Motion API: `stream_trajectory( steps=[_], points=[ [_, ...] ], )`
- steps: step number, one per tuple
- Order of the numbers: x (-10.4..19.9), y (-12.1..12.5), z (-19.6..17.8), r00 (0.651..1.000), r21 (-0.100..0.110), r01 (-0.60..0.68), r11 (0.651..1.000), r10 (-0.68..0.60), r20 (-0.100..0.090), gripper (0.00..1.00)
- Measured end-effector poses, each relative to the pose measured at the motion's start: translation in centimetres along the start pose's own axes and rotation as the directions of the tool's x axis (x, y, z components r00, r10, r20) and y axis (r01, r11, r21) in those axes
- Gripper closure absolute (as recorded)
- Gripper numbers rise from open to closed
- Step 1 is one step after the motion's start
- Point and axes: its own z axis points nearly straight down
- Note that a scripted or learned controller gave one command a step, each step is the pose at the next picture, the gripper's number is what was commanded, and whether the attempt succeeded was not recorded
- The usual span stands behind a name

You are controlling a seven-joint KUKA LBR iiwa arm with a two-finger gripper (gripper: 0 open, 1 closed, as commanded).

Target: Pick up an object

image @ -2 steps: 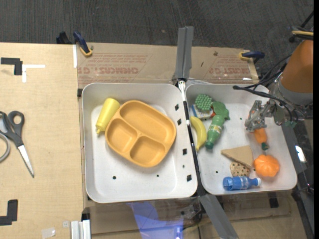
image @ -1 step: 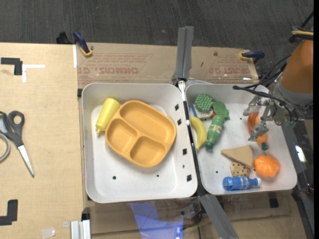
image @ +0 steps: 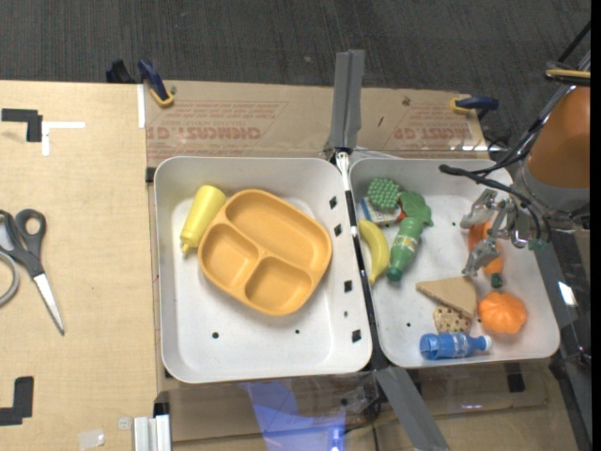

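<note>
Gripper [image: 495,225] low over right bin [image: 540,346], far-right side; finger spread unclear. An orange piece [image: 485,252] sits under it, pumpkin [image: 502,313] just nearer, sandwich [image: 453,295], blue bottle [image: 454,346], green bottle [image: 408,236] leftward.

Arm [image: 563,148] came in from the right edge of the camera view, orange band showing above the wrist, cables trailing off it. Wrist tipped down and left. Gripper [image: 487,244] hung low at the right side, metal fingers [image: 482,209] pointing down-left; finger gap too cluttered to read.
</note>
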Motion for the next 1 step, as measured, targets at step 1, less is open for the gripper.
stream_trajectory(
  steps=[1],
  points=[
    [-0.17,0.05,-1.06,1.0,0.001,0.003,1.0,-0.003,0.006,1.0]
  ],
)
